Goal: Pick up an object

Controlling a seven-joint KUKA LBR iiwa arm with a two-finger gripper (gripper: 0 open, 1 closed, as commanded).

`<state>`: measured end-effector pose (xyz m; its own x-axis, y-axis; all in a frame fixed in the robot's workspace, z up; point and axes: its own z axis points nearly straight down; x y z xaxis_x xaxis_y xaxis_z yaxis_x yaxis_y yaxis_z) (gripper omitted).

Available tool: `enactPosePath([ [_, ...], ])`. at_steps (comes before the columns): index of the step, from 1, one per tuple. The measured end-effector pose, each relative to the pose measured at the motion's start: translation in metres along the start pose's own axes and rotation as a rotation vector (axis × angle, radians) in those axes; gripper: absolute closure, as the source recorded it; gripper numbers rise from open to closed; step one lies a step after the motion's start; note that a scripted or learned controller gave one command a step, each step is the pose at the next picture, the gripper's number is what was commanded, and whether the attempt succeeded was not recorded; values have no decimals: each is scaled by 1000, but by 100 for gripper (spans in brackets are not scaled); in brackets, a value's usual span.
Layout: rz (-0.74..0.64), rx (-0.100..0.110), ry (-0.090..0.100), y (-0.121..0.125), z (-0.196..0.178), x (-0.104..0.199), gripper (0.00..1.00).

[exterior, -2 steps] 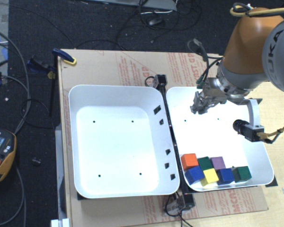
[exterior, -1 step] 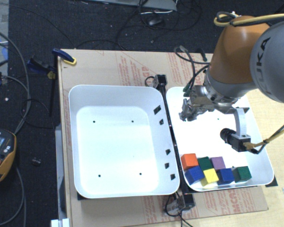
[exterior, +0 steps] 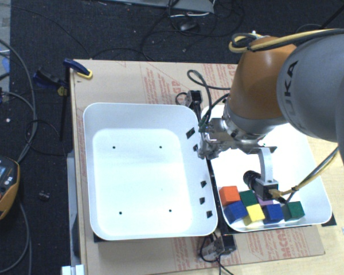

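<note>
Several small blocks huddle in the near corner of the right bin point(exterior: 315, 153): an orange block point(exterior: 229, 194), a green block point(exterior: 247, 199), a blue block point(exterior: 235, 211), a yellow block point(exterior: 255, 213), a second blue block point(exterior: 273, 212), a second green block point(exterior: 294, 209) and a sliver of a purple block point(exterior: 266, 202). The gripper point(exterior: 209, 146) hangs below the orange wrist band at the right bin's left wall, up and to the left of the blocks. Nothing shows in its grasp. The arm's bulk hides much of the right bin.
The left bin point(exterior: 143, 176) lies beside the right one, their walls meeting under the gripper. Cables and a blue-and-yellow clamp point(exterior: 77, 69) sit at the bench's far edge. A handheld controller point(exterior: 1, 185) rests off the bench at left.
</note>
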<state>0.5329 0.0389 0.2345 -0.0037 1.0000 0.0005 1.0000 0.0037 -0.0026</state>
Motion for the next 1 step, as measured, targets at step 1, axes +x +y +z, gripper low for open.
enactPosePath([
  [1, -1, -2, 1, -24, -5, 47, 100],
])
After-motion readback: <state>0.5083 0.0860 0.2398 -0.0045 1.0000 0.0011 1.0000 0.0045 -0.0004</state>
